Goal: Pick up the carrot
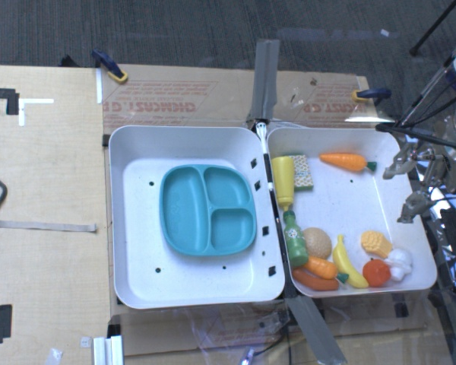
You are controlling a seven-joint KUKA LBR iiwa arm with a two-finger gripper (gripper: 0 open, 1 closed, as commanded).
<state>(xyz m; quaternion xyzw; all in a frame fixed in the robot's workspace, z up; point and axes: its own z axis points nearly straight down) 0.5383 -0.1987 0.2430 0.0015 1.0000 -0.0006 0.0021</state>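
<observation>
I take the long orange plastic carrot with a green stub (343,160) as my target. It lies flat on the floor of the right shallow white bin (342,204), toward 12 o'clock, near the far wall and apart from the other toys. Its nearest neighbours are the green and yellow sponge (302,172) and the yellow plastic bottle (283,179), at its 9 o'clock. Its long axis runs almost from 9 to 3 o'clock and drops a little toward 3. The thin point looks to 9 o'clock and the green stub to 3 o'clock. The grey two-finger gripper (400,192) stands at the 3 o'clock rim of this bin. Its two fingers look spread apart with nothing between them, though the metal there is not very clear. From the gripper the carrot is at about 10 o'clock, so the step in hand is, I judge, the approach. To do it well I would bring the gripper above the thick middle of the carrot, and turn the wrist so that the fingers close across the axis, from 12 and 6 o'clock. I would come down straight, because the round body can roll and the far wall is near. A shorter orange piece (320,266) lies at 6 o'clock beside the yellow banana (348,263), and I must not confuse it.
</observation>
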